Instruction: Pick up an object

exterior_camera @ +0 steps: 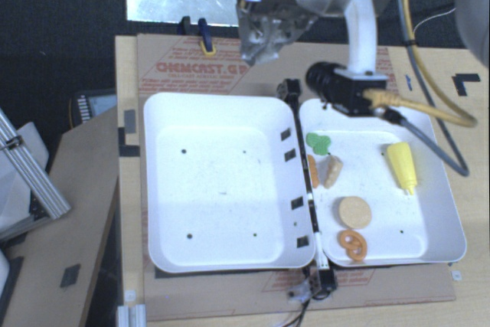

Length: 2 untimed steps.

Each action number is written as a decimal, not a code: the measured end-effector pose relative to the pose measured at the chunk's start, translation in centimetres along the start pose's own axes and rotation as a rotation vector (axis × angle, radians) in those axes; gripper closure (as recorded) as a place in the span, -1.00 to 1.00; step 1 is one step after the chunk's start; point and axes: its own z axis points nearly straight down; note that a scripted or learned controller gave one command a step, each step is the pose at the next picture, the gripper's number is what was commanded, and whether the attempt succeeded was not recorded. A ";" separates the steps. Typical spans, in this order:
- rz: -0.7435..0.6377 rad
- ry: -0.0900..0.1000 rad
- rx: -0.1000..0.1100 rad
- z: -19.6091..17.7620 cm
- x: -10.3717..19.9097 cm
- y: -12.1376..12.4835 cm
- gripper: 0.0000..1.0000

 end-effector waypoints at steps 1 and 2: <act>-0.005 0.001 -0.002 -1.1 0.0 0.0 1.00; -0.010 0.003 -0.003 -2.2 0.0 0.0 1.00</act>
